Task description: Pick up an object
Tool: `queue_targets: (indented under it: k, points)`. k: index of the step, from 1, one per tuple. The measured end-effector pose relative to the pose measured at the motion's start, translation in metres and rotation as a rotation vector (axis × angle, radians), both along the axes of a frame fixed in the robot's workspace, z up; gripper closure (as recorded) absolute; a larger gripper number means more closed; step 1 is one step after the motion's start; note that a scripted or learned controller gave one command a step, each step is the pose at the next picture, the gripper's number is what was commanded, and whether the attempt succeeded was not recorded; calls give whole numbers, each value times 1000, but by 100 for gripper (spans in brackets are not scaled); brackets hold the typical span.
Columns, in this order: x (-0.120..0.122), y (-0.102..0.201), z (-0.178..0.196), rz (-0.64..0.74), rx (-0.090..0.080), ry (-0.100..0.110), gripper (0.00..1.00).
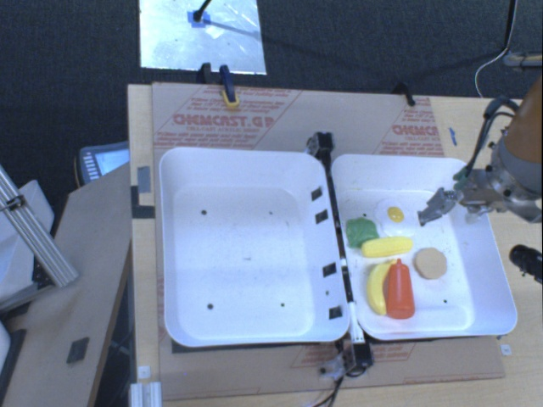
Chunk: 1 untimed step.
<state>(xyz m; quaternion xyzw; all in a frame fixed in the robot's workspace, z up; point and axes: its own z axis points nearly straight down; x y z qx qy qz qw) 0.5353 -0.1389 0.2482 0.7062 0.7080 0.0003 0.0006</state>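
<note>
Pincer (433, 207) hung over the right bin (488, 253), reaching in from the right, and whether it was wide or narrow could not be told (its tips were too small and blurred). Nothing showed between them. Just left of it lay a fried egg (394, 214). Below and to its left sat a green piece (361, 231), touching a corn cob (387, 247). Below the pincer lay a round tan biscuit (430, 264); lower left of that, a banana (376, 287) pressed against a red bottle (400, 291). Far to the pincer's left stood the left bin (246, 253) on the worktop (254, 113).
</note>
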Motion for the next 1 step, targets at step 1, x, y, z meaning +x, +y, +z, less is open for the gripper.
queue_targets:
  k: [1]
  points:
    - [10,69,38,9,2,-5,0]
